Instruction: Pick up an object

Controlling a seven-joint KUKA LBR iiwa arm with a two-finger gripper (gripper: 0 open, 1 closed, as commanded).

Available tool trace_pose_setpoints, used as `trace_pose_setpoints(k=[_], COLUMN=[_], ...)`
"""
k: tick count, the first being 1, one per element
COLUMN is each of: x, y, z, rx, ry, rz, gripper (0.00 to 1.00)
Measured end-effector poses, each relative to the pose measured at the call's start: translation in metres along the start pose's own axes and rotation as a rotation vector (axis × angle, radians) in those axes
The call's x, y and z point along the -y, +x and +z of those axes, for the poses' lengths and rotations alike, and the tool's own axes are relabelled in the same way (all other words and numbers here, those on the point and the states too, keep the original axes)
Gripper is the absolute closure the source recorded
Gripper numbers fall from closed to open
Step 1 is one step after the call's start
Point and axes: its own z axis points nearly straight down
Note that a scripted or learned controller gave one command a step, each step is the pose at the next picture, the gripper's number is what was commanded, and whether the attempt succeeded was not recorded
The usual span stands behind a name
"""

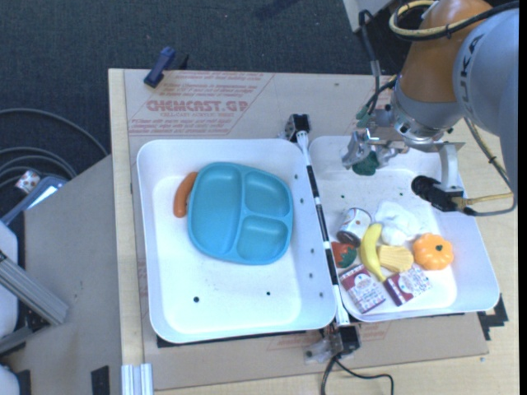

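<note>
Since the banana, the orange pumpkin and the packets lie heaped together at the near end of the right bin, a grab there may catch two items or slip off a curved one. The gripper hangs over that bin's far left corner, well apart from the heap. Its opening cannot be told, nor whether the dark shape at its tip is held. Both bins rest on a tan board over dark carpet.

A small dark green object sits between the tool's fingers, at upper right of the frame, above the right bin.
</note>
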Motion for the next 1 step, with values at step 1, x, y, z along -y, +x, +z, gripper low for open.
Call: trace_pose_setpoints(k=[1], x=[0.0355], y=[0.0589], z=[-0.0241], rx=[-0.001], ry=[0.004], rz=[0.001], gripper=[1.00])
